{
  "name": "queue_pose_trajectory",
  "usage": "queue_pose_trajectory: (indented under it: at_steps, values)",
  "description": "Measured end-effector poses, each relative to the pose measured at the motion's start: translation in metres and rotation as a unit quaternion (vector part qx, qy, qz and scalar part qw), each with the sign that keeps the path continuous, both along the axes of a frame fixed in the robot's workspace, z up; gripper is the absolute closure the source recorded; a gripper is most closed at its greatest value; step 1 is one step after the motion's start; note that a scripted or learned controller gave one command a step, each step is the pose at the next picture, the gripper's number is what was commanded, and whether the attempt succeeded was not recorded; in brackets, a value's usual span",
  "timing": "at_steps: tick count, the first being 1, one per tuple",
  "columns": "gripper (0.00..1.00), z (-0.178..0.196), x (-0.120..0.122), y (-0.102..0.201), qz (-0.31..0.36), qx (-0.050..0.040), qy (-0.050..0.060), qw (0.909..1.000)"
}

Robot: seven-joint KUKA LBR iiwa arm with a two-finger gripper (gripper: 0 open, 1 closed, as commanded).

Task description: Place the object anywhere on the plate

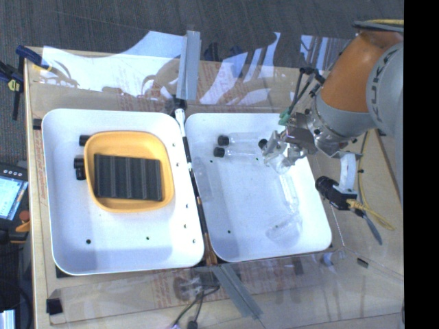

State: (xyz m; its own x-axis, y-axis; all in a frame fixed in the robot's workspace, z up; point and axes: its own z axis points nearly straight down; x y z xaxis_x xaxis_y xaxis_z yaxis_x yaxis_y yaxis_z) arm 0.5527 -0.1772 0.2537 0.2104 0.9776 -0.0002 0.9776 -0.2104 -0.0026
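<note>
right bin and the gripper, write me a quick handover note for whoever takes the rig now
Gripper: low over the upper right part of the right bin; fingers not readable.
Object: two clear bottles with black caps lie in the right bin, beside the gripper. A clear piece hangs below it; held or not, I cannot tell.
Plate: yellow, in the left bin, with a dark ridged insert.
Done: nothing on the plate yet.
Left: secure an object, carry it across, set it on the plate.

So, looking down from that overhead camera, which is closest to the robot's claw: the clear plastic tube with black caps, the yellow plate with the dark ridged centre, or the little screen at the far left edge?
1. Clear plastic tube with black caps, in the right bin just left of the gripper.
2. Yellow plate with the dark ridged centre, in the left bin.
3. Small screen, off the bench's left edge.
</note>
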Motion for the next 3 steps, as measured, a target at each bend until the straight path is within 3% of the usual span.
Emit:
queue_pose_trajectory:
  at_steps: [1, 2, 3]
  values:
    - [1.0, -0.022, 0.039, 0.004, 0.099, 0.0, -0.001, 0.995]
    - [1.0, -0.04, 0.063, 0.07, 0.241, 0.0011, 0.001, 0.9705]
    - [1.0, -0.018, 0.072, 0.096, 0.353, -0.0001, -0.001, 0.9356]
